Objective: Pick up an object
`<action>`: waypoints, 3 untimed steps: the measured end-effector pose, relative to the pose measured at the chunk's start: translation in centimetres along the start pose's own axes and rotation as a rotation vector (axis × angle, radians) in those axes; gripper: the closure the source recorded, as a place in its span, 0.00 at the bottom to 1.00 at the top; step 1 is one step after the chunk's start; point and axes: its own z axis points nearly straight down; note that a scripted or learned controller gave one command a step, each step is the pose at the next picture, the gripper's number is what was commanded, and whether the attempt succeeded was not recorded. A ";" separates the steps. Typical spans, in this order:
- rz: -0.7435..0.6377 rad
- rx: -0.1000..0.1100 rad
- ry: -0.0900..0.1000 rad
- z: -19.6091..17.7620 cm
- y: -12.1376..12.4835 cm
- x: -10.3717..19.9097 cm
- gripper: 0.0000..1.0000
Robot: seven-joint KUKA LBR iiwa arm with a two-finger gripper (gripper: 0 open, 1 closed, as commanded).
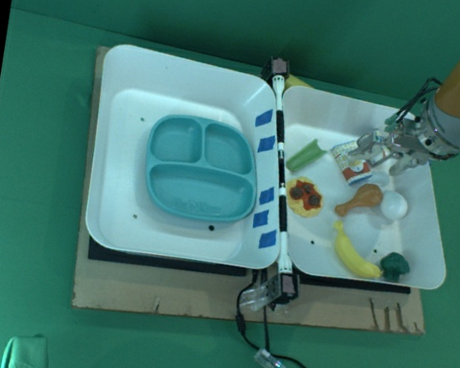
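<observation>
Several small things crowd the right bin (427, 253) around the tool (380, 151), which hovers low over a red-and-white carton (351, 162); whether its grip is released or clenched cannot be told from this slanted view, and nothing is seen between its tips. The carton lies tilted just beneath and to the camera's left of the tool, with a drumstick (360, 199) and white egg (394, 205) just below it, so a descent slightly off centre could nudge the carton aside. A glancing close might also catch only a corner and let it slip.
</observation>
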 end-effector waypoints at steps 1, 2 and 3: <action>0.006 -0.015 -0.004 -1.7 0.3 -0.2 1.00; 0.006 -0.016 -0.004 -1.7 0.3 -0.2 0.00; 0.003 -0.012 -0.011 0.0 -1.6 1.4 0.00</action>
